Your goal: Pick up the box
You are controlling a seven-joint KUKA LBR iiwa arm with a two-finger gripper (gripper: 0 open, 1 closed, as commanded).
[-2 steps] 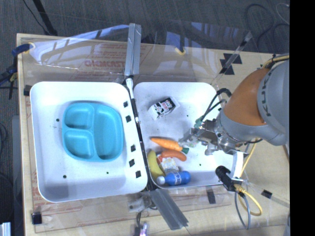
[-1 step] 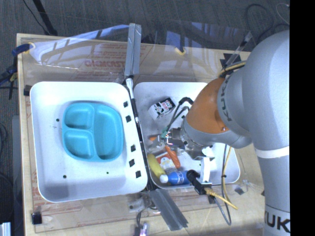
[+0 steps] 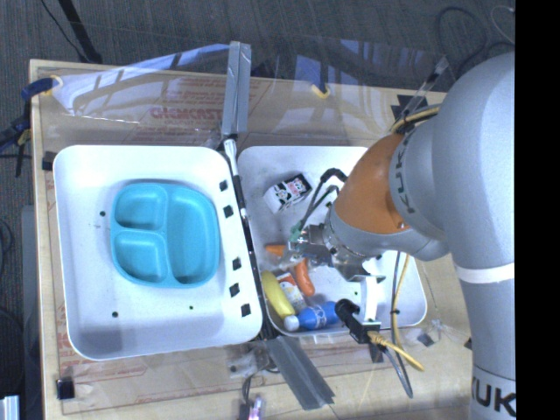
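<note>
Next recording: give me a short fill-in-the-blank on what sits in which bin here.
1. The blue divided tray lies in the ____ bin.
2. The small black-and-white box lies in the ____ bin, up-frame of the gripper.
3. The tray has ____ compartments.
4. The banana near the right bin's lower edge is ____ in colour.

Missing words: left; right; three; yellow

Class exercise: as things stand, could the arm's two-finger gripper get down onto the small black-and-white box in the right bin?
Probably yes. The small black-and-white box lies by itself near the far side of the right white bin, with bare floor around it. The gripper hangs nearby, over the orange and yellow items nearer the camera.
</note>
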